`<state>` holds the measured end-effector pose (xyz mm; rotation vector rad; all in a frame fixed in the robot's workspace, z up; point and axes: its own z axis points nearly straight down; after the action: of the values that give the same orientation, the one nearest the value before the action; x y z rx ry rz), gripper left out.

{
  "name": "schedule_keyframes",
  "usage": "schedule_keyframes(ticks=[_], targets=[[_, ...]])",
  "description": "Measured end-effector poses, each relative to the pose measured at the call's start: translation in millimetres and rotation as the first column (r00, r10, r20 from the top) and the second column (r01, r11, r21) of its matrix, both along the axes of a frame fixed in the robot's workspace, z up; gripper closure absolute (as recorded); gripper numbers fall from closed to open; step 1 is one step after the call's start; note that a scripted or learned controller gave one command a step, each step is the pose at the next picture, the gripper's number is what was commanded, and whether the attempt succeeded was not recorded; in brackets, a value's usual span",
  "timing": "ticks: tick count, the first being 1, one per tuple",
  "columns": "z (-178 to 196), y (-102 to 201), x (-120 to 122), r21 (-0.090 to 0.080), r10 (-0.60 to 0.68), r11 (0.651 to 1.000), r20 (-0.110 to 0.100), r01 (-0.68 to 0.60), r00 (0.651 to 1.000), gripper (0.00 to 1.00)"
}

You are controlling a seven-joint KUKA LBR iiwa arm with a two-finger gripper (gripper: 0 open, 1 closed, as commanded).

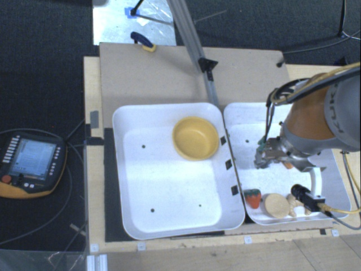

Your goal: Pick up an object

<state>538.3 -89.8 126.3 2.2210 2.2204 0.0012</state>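
Gripper (pixel 264 158) hangs low over the right bin (pixel 243 116), near its left wall; whether it is released or clenched cannot be told from this view. Grey arm (pixel 316 123) with orange band enters from the right. Along the right bin's near edge: a red-and-green object (pixel 252 197), a round tan disc (pixel 276 205), pale pieces (pixel 298 206) beside it. Yellow bowl (pixel 195 138) sits upright at the left bin's (pixel 169 208) far right corner. Teach pendant (pixel 31 164) lies off the bench's left side.

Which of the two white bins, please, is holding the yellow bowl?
The left bin: the yellow bowl sits in its upper right corner, while the right bin has small items.
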Motion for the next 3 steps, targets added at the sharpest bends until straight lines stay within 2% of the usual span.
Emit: schedule_keyframes(ticks=[2,3], targets=[[98,-7,-1,0.0,0.001,1.0,0.004,-0.001,1.0,1.0],[99,50,10,0.002,0.005,1.0,0.0,-0.005,1.0,1.0]])
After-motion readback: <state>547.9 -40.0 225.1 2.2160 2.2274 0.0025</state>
